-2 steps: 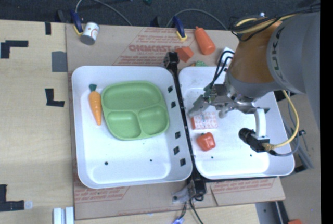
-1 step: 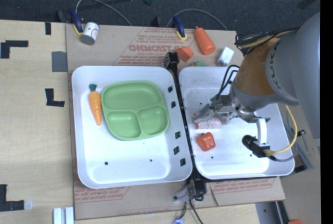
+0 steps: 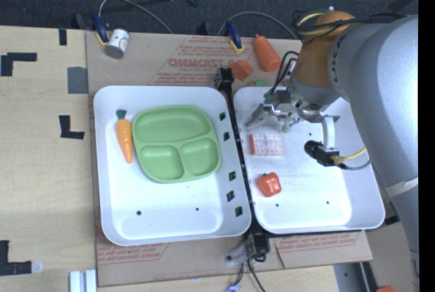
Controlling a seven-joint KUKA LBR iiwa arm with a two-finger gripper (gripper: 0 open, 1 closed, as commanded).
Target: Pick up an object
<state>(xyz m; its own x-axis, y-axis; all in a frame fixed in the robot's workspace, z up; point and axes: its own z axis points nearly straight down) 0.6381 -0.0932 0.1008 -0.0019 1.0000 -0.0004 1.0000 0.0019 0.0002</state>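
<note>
We see the big grey arm with its orange band (image 3: 319,56) reaching in from the right, bulking over the right shallow white plastic bin (image 3: 340,212). Beside it sits the left shallow white plastic bin (image 3: 170,226), and in there we have a green three-compartment plastic tray (image 3: 178,142) resting flat, with a small orange toy carrot with a green top (image 3: 124,138) lying just beside the tray's left edge. Over on the right, the metal two-finger gripper (image 3: 272,114) hangs low in the upper left part of its bin; we can't tell how it is set, since the metal parts blur together. Just below it lies a flat pinkish square packet with a red pattern (image 3: 266,143), close to the gripper, though contact is unclear. Further down the same bin, well apart from the gripper, sits a small red-orange toy pepper (image 3: 269,184), on the bin floor.
</note>
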